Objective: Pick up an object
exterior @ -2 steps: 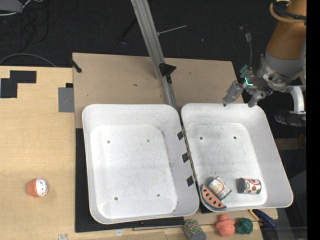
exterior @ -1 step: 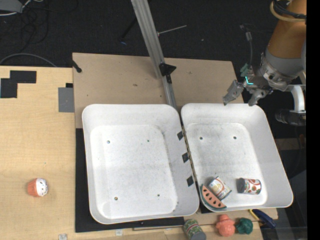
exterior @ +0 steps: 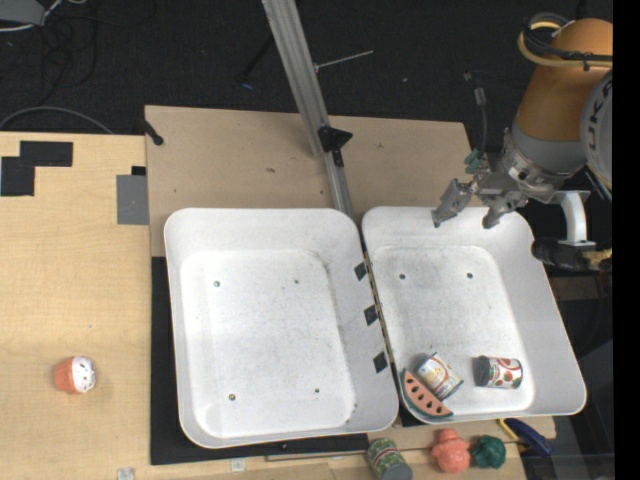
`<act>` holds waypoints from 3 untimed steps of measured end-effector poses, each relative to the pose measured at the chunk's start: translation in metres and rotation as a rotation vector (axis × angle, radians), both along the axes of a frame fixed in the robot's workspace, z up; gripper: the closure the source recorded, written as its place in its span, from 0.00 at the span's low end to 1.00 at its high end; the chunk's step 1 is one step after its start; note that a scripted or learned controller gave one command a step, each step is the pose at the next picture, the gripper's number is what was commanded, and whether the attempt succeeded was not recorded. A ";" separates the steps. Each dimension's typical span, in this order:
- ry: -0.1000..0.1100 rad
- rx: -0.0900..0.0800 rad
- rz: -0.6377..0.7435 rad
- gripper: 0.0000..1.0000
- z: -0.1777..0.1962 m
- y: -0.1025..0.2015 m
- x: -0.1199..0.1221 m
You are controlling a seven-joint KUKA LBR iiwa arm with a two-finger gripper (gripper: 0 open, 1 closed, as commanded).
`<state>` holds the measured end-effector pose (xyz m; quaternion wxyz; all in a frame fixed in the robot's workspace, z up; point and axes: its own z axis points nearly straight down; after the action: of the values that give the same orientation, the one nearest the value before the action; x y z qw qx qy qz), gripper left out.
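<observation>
In the right bin (exterior: 545, 298), three things lie together near its front edge. A small can with a red label (exterior: 498, 372) lies on its side, its long axis running left to right, and its dark end points to the left. Just beside it on the left, a second can (exterior: 437, 375) lies tilted, with its long axis on a diagonal. A watermelon slice (exterior: 426, 397) touches this can from below and follows the front left corner of the bin. The gripper (exterior: 468, 206) is above the back edge of the same bin, well apart from the cans, and its two fingers are spread with nothing between them. The middle and back of the right bin give open room for moving. The left bin (exterior: 190, 268) stands beside it, with dark clips along the shared edge. On the bench in front lie a dark can (exterior: 384, 457), a pink toy (exterior: 451, 450) and a green toy (exterior: 489, 451). A small orange and white ball (exterior: 75, 375) lies far to the left.
</observation>
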<state>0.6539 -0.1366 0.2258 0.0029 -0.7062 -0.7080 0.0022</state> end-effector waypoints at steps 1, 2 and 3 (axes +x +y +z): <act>0.001 0.001 0.000 0.00 -0.053 0.007 0.007; 0.001 0.000 -0.001 0.00 -0.096 0.008 0.005; -0.004 -0.001 -0.002 1.00 -0.083 0.007 0.006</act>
<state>0.6600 -0.1291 0.1424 0.0012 -0.7068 -0.7075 0.0009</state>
